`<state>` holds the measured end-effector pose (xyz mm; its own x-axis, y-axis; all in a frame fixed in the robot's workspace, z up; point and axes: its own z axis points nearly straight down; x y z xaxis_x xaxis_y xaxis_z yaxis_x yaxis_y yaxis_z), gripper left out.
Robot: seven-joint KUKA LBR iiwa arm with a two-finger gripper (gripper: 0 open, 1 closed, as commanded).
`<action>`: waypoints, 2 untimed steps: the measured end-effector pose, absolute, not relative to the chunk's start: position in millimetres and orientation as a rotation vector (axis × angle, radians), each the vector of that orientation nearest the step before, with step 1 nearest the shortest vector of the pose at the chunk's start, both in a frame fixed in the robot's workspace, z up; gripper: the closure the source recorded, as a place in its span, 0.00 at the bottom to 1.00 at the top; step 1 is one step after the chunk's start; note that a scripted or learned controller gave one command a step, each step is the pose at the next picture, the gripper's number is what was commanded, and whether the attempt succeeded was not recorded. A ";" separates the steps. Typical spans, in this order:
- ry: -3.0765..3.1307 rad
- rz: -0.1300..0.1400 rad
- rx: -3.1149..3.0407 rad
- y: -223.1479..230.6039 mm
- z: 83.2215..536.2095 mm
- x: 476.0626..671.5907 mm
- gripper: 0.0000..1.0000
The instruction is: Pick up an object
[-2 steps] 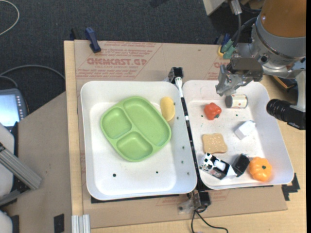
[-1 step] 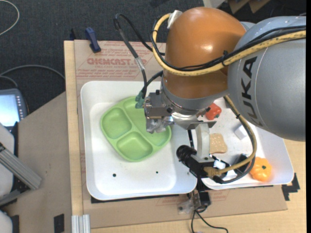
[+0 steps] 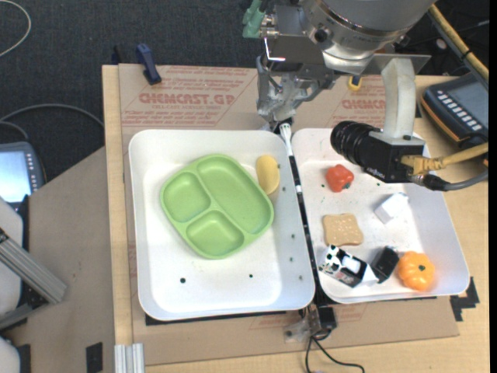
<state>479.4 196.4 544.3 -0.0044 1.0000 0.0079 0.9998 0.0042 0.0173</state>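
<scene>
Pale yellow oblong object (image 3: 267, 173) lying in the left bin (image 3: 147, 231), touching the right rim of a green divided plate (image 3: 217, 205), long axis running toward and away from the camera. Red lettering on the board (image 3: 194, 95) behind the bins: "CHEMCAST G.P", partly covered. Gripper (image 3: 281, 111) hanging at the back edge where the two bins meet, arm (image 3: 365, 14) entering from upper right, wrist pointing down. Cannot tell its state. Right bin (image 3: 443, 231): red pepper (image 3: 338, 178), toast slice (image 3: 342, 229), orange pumpkin (image 3: 416, 271), white block (image 3: 391, 207).
</scene>
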 end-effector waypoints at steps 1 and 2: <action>2.225 -0.005 2.220 224.7 522.2 478.8 1.00; 2.221 -0.006 2.225 167.3 437.3 500.8 1.00</action>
<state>500.8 167.3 437.3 0.0021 1.0000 -0.0013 1.0000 -0.0021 -0.0042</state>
